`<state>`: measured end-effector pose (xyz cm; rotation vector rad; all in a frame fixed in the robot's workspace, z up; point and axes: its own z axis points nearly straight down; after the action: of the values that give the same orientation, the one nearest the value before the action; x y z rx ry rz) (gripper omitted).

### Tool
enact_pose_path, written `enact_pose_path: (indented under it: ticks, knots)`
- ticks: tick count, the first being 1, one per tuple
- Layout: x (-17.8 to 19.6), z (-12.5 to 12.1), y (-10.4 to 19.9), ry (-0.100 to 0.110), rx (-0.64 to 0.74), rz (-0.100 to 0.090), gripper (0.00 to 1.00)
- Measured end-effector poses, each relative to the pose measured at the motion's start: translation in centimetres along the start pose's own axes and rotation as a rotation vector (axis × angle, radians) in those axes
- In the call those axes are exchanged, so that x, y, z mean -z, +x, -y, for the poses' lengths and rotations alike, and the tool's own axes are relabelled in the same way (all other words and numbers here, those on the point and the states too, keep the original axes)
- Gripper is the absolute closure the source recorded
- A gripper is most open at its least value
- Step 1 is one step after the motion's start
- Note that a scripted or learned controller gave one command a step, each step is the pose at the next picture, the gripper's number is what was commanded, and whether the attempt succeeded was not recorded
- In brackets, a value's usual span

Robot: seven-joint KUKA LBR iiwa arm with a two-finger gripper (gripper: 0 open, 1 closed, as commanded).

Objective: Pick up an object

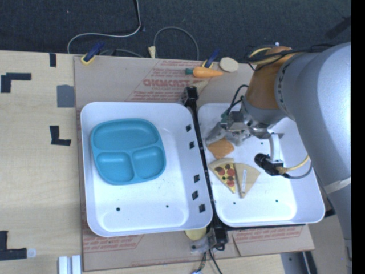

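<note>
Object to pick: likeliest the orange-brown bun (220, 148), lying in the right bin (285, 210) near its left wall, w/ the gripper (221, 133) right above it and touching or nearly so.

Largest first: the arm (319, 107) fills the right side, grey w/ orange band, wrist bent down into the right bin. Both bins sit side by side on the bench (34, 170). The left bin (142, 218) holds a blue divided tray (128, 151), three compartments, nothing in them as far as I can see. In the right bin, just below the bun, lies a pizza slice (230, 174), pointed end toward the lower right, toppings facing up. Outside the bins, at the back edge, an orange carrot-like toy (205, 71) and a pale round piece (228, 65) just beside it.

Gripper state: can't tell; the metal tip is small and seen from above at a slant, so no call on that.

Handling, as judgement: bun looks like a small toy food item, prob. light and rigid or slightly squashy, rounded top so it may slip or roll out of a pinch. Best hold would be across its narrower width, low on the sides, not on the domed top. Pizza slice looks flat and thin, harder to get under; edge-on pinch at the crust end would be the only real option. Bin wall near the bun leaves little room on that side.
</note>
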<state>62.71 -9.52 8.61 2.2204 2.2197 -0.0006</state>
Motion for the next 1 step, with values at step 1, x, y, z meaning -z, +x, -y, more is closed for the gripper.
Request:
enact_pose_path:
  ticks: [1]
  knots:
    - [0.05,0.39,-0.98,-0.004,0.002,-0.002,0.0]
